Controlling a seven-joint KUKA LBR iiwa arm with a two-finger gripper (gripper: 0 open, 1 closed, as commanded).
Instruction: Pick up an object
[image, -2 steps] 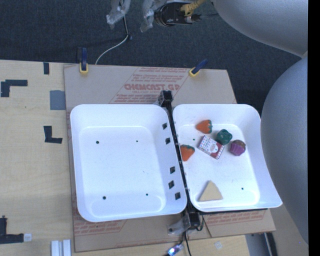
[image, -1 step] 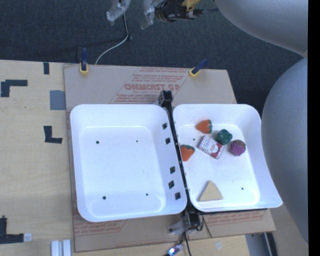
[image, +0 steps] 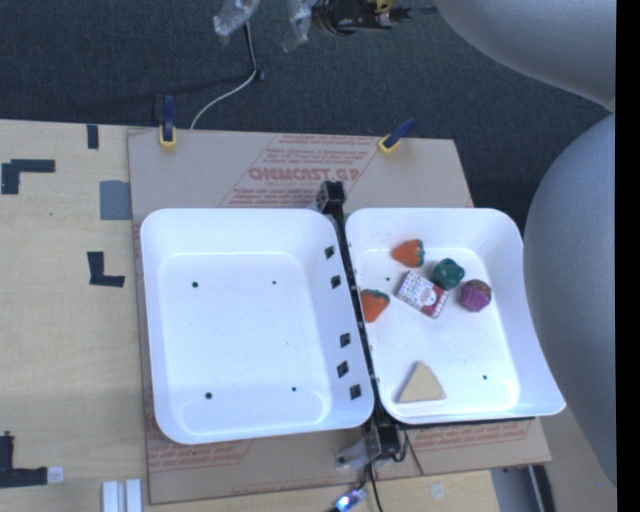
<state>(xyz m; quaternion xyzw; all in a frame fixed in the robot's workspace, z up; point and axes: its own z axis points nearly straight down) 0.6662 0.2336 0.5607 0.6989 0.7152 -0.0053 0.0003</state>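
Note:
The right bin holds several small items. An orange and red piece lies near its back, with a dark green piece and a purple one beside it. A red and white packet lies in the middle, another orange piece rests against the left wall, and a tan wedge sits near the front. My gripper hangs high at the top of the view, beyond the bins, open, its pale fingers apart with nothing between them.
The left bin sits beside the right one on a cardboard sheet held by yellow and blue clamps. A divider with black clips runs between the bins. A white cable trails across the dark floor.

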